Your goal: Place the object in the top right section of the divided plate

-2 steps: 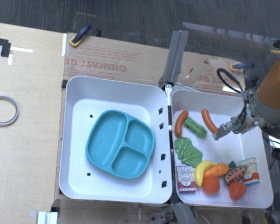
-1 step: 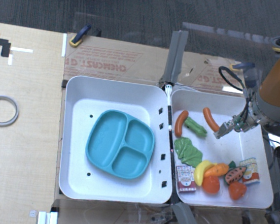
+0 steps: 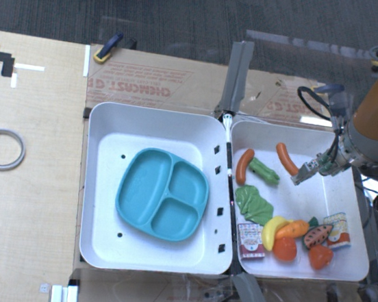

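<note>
Plate [image 3: 162,195] sits bare in left bin [image 3: 94,190]. Gripper [image 3: 302,174] low in right bin [image 3: 359,224], beside orange sausage [image 3: 286,158]; finger state unclear, nothing visibly held. Picking step; next needs firm grasp, then carry to plate's top right section.

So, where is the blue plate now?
The blue plate lies in the left bin, near its middle, across the divider from the green leaf.

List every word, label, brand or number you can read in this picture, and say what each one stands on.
"CHEMCAST", upside down in red, on the brown sheet behind the left bin.
More red print on that sheet behind the right bin: too blurred to read.
Small carton: printing too small to read.
Packet near the toy food: illegible.
</note>
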`<action>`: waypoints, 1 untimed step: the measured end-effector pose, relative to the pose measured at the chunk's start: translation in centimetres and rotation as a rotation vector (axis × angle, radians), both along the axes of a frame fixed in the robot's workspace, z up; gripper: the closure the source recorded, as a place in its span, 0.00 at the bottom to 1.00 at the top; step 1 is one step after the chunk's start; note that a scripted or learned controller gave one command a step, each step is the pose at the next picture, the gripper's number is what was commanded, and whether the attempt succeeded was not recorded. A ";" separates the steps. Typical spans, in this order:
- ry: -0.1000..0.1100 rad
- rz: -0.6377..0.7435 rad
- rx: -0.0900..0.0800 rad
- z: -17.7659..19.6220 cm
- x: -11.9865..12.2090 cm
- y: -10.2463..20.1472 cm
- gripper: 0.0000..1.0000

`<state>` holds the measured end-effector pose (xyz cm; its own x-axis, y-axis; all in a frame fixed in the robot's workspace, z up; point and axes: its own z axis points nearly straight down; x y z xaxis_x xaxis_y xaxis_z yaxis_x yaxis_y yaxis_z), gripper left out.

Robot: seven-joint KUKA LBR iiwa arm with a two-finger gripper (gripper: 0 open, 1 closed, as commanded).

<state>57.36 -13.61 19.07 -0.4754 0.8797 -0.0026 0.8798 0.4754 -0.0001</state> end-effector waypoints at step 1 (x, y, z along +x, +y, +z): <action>-0.002 -0.001 -0.001 0.9 0.1 -0.1 1.00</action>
